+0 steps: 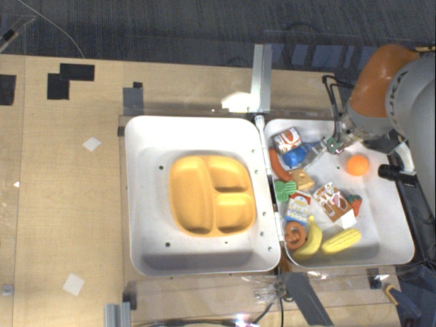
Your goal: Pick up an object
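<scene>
The right bin (pixel 398 240) holds a pile of toy food. A white and orange can (pixel 287 139) and a blue piece (pixel 294 157) lie at its far left, with a red sausage (pixel 275 165) beside them. An orange ball (pixel 357 164) sits alone towards the right. Nearer the front lie a brown and white box (pixel 334 201), a small carton (pixel 298 207), a banana (pixel 310 241) and a yellow corn cob (pixel 341 240). My gripper (pixel 334 144) hangs low over the bin's far side, between the blue piece and the orange ball, with nothing seen in it.
The left bin (pixel 146 251) carries a yellow divided tray (pixel 211 193) in its middle. A metal post (pixel 262 80) rises behind the seam between the bins. The grey arm with its orange band (pixel 375 80) comes in over the right bin's far right corner.
</scene>
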You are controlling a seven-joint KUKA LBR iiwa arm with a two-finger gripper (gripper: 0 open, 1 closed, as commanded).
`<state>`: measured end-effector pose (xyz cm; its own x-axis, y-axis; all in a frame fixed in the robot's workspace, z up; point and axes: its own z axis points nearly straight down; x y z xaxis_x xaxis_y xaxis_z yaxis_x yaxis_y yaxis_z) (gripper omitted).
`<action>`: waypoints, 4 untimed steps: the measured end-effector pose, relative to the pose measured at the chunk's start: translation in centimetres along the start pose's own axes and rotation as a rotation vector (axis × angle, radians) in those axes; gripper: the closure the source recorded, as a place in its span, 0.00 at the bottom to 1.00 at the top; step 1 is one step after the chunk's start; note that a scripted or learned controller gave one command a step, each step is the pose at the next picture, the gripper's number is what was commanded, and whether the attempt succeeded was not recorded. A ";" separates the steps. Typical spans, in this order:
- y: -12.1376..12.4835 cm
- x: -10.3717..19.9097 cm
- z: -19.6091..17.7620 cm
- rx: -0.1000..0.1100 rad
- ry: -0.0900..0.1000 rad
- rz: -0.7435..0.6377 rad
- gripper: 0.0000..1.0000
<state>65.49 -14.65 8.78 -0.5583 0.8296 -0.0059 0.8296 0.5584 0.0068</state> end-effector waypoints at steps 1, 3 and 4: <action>2.7 2.3 0.2 0.027 0.007 0.362 0.00; 2.3 15.6 -11.7 -0.004 0.004 0.747 1.00; -4.8 14.1 -9.8 0.007 0.001 0.770 1.00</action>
<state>53.56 -5.57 18.44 0.1766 0.9843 -0.0009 0.9843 -0.1766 0.0017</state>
